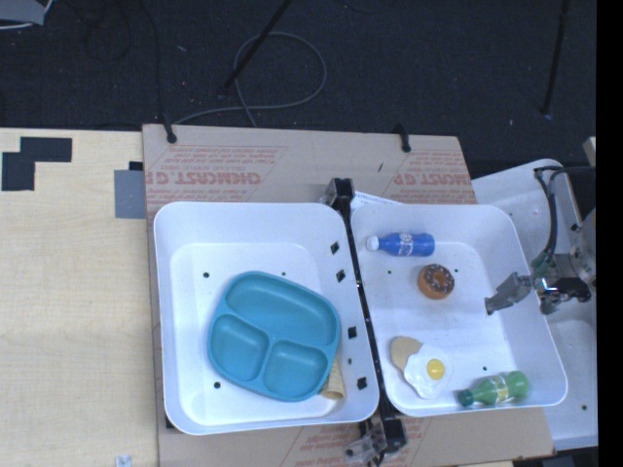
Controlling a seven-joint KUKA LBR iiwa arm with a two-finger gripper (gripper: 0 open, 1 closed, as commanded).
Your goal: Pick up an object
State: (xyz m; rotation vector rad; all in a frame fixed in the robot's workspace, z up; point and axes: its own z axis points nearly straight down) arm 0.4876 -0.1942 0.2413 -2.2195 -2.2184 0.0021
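The right white bin (492,224) holds a blue bottle (403,245) lying on its side near the back. A brown donut (436,281) sits just in front of it. A fried egg toy (427,371) lies at the front beside a tan piece (403,350). A green bottle (496,389) lies in the front right corner. My gripper (531,291) hangs over the bin's right edge, to the right of the donut and apart from every object. Nothing shows in its grasp.
The left white bin (185,232) holds a blue divided plate (274,335), with a tan item (334,385) peeking out under its front right corner. A black divider (352,300) runs between the bins. Cables lie on the dark floor behind the bench.
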